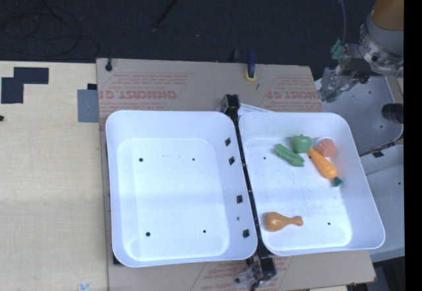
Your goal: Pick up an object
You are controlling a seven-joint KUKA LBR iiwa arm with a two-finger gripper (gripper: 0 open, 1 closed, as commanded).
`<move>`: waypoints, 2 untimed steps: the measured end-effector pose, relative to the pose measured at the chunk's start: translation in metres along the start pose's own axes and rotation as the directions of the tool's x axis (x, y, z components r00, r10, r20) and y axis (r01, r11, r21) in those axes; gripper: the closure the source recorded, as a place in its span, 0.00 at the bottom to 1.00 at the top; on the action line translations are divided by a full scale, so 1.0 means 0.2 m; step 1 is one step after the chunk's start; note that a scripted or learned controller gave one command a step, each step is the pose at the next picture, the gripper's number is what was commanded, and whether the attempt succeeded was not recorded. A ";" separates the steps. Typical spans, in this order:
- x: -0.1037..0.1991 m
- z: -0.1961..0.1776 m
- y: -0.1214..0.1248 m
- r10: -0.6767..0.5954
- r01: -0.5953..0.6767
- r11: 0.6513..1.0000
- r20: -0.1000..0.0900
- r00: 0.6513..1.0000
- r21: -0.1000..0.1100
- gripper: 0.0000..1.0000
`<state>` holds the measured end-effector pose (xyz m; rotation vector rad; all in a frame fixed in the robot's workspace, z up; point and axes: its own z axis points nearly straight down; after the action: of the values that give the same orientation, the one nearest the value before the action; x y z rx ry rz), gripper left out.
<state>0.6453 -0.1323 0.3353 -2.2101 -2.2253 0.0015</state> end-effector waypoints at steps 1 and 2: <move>-0.01 -0.08 -0.68 0.012 -0.012 1.000 0.002 1.000 0.000 1.00; -0.28 0.06 -0.86 0.013 -0.013 1.000 0.003 1.000 0.001 1.00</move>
<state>0.4742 -0.1902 0.3244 -2.2259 -2.2113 0.0066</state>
